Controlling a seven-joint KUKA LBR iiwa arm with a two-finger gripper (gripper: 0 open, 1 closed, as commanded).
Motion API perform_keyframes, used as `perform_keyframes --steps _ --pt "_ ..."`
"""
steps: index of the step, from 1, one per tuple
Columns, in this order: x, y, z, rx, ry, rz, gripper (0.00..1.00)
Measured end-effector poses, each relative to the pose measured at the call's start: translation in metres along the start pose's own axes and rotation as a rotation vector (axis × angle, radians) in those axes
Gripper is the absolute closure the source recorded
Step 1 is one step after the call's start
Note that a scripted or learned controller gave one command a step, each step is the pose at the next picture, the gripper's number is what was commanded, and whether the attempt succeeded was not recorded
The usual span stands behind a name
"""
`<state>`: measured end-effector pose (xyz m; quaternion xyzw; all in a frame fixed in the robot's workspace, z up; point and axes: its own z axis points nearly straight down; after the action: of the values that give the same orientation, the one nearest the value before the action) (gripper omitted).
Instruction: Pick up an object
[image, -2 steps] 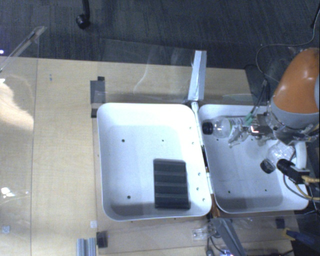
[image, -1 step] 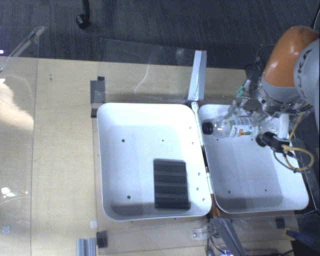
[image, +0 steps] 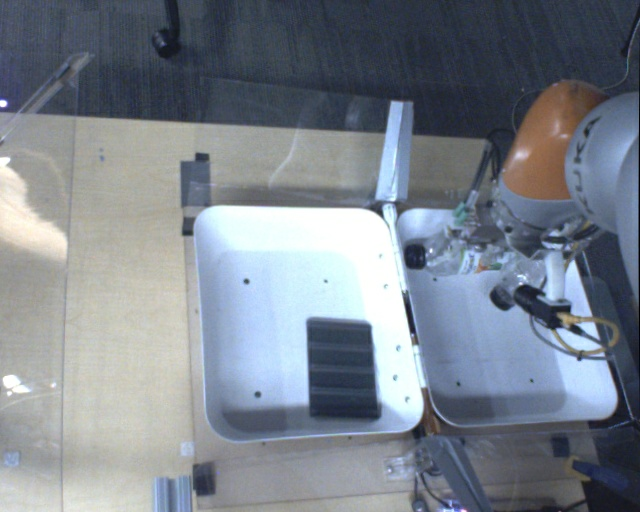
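Note:
A black ribbed rectangular block (image: 342, 367) lies flat in the left white bin (image: 230, 300), toward its front right. My gripper (image: 462, 255) is low over the back left corner of the right white bin (image: 520, 385), below the grey and orange wrist. A small dark piece (image: 415, 257) sits at the bin wall just left of it. Around the gripper's tip is a cluttered, glassy patch with green and red specks; I cannot tell whether that is a separate object. The block is far to the gripper's left and front, in the other bin.
A ridge (image: 410, 320) divides the two bins. An upright metal post (image: 396, 150) stands behind it. Cables (image: 580, 335) loop off the wrist over the right bin's right side. A clear panel (image: 40, 250) covers the bench at left.

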<state>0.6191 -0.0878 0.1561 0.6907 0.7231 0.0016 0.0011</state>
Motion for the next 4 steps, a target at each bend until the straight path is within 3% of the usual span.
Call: perform_keyframes --steps 1,2,3,4 --pt "0.019 -0.005 -0.029 -0.002 0.000 -0.035 0.00" --pt "-0.046 0.016 0.002 -0.001 -0.001 -0.165 0.00" --pt "-0.018 0.051 -0.011 -0.005 -0.001 -0.252 0.00" --pt "-0.047 0.053 0.030 -0.015 -0.004 -0.316 0.00"
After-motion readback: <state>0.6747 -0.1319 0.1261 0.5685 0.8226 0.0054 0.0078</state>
